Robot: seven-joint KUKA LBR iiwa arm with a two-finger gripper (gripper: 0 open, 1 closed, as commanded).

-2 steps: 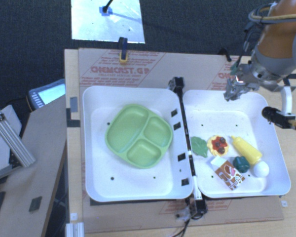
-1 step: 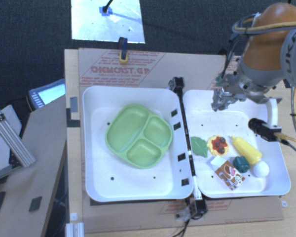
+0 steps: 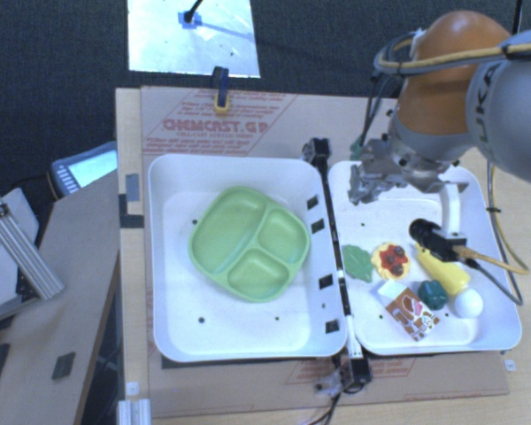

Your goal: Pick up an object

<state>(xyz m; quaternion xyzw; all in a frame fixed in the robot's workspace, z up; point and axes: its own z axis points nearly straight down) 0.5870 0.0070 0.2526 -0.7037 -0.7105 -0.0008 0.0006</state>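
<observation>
Camera view: the hand (image 3: 365,187), grip unreadable, hovers above-left of the toy pizza (image 3: 392,259), apart.

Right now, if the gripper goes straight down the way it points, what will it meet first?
Probably the bare white floor of the right bin. The gripper hangs over the bin's upper-left corner, apart from the toys lower down. Depth is unclear from this slanted view.

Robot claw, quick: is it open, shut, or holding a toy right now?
Grey two-finger gripper: cannot tell whether open or shut. It hangs over the back-left part of the right shallow white bin, and no toy shows between its fingers.
</observation>
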